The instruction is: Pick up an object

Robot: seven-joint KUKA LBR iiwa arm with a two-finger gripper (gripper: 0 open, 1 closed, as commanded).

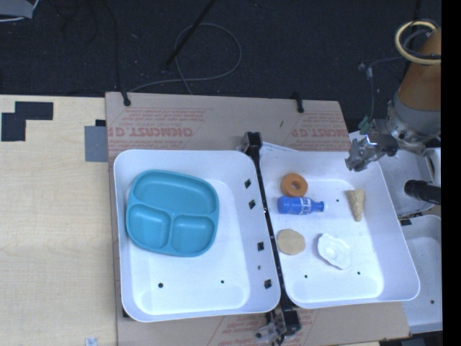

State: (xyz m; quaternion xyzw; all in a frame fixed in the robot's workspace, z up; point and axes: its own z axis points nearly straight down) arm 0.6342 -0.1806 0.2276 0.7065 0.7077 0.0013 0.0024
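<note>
The right bin holds an orange ring-shaped piece, a blue bottle lying on its side, a tan round flat piece, a white lumpy object and a pale cone-shaped piece. My gripper hangs at the bin's upper right corner, above the rim and clear of every object. It holds nothing that I can see.
The left bin carries a blue three-compartment plate. A black divider runs between the bins. Cables lie on the dark floor behind the bench. The arm's orange band stands at the far right.
</note>
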